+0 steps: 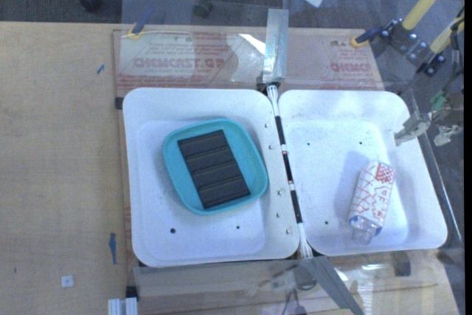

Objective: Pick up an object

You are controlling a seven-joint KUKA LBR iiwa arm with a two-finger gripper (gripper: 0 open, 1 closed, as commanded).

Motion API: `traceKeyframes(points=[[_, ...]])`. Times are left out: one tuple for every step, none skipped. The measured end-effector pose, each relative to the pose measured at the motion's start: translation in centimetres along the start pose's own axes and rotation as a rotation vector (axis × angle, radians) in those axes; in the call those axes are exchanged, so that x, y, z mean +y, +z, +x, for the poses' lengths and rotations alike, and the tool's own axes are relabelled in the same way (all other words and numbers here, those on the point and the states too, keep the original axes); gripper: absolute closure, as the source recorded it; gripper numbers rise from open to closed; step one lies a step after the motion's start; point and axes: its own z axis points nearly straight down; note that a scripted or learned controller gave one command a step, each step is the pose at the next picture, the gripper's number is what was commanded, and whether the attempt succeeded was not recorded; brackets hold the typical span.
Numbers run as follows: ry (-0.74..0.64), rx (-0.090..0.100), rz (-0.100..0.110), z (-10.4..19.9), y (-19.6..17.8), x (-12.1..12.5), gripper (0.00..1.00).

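Observation:
In the left bin (147, 232) lies a teal rounded-square plate (175, 158), and a black ridged slab (214, 168) rests flat on it, turned slightly on the diagonal. The right bin (324, 129) holds a white carton or wrapped bottle with a red pattern (371, 195). It lies on its side near the bin's front right corner, with a clear end pointing toward the front edge.
A black-and-white divider strip (286, 166) runs between the two bins. A clear plastic sheet (199, 63) lies behind them. A yellow pole with clamps (424, 0) and small metal fittings (420, 125) stand by the right bin's far right rim. Bare wooden bench (51, 158) extends to the left.

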Motion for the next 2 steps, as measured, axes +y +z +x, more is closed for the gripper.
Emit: traceKeyframes(points=[[-0.149, -0.002, -0.004, 0.5, 15.8, -0.8, 0.0], [-0.144, -0.006, -0.014, 0.3, 14.6, -0.6, 1.0]])
